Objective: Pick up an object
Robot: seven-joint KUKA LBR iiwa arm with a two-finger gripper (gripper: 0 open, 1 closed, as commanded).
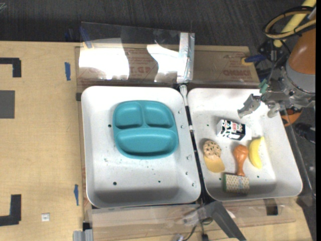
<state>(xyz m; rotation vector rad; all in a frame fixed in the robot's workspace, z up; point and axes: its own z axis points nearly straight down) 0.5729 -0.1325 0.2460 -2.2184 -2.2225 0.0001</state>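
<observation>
5 objects (pixel 232 128) below gripper (pixel 261 104)

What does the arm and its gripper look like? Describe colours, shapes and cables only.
The arm enters at the right edge: a rounded orange band above a grey metallic wrist. Yellow and black cables loop above it, with a bit of blue beside them. The gripper is grey metal, angular, with two short fingers pointing out to the sides.

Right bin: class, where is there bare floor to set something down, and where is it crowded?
In the right bin, bare floor lies along the left wall above the cookie and under the gripper. The lower middle is crowded: cow-print carton, banana, orange drumstick and small can sit close together.
</observation>
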